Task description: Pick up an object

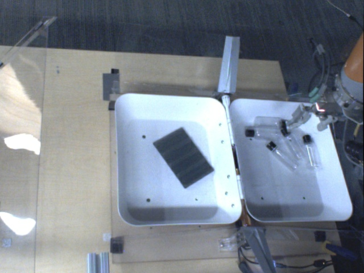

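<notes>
Several clear plastic vials with black caps lie in the right bin (335, 201): one vial (263, 132) on its side near the bin's back left, one (286, 155) slanting across the middle, and one (310, 152) farther right. My gripper (310, 120) hangs over the back right part of this bin, just above the vials. Its two fingers stand spread apart with nothing between them. A flat dark grey ribbed pad (183, 156) lies tilted in the middle of the left bin (128, 203).
A metal bar (230, 65) stands on the bench behind the joint between the bins. The grey arm with its orange band (354, 67) and cables comes in at the right edge. A small black block (112, 84) sits behind the left bin.
</notes>
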`<state>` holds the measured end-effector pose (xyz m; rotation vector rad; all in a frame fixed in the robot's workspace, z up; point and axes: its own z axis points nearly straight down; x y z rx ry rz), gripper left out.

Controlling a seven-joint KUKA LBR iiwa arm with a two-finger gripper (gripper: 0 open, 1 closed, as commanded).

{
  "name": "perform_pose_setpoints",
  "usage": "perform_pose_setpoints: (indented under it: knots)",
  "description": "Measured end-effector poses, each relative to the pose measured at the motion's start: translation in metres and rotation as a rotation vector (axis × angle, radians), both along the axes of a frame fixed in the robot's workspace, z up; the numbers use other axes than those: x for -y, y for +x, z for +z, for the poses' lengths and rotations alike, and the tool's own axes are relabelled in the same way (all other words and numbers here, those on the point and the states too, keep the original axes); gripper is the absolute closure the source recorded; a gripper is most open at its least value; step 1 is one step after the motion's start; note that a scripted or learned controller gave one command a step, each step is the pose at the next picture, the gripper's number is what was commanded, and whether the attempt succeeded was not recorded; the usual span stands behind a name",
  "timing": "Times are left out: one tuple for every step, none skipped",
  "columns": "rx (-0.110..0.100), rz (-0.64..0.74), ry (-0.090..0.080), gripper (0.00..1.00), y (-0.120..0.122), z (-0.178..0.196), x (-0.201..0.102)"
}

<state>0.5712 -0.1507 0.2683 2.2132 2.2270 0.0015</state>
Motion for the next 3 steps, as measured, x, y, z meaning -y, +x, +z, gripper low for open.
perform_pose_setpoints:
  knots:
    - [0.0,0.051,0.0,0.0,0.056,-0.102,0.01]
    - [0.002,0.061,0.0,0.0,0.042,-0.156,0.029]
    - [0.008,0.075,-0.001,0.0,0.043,-0.18,0.032]
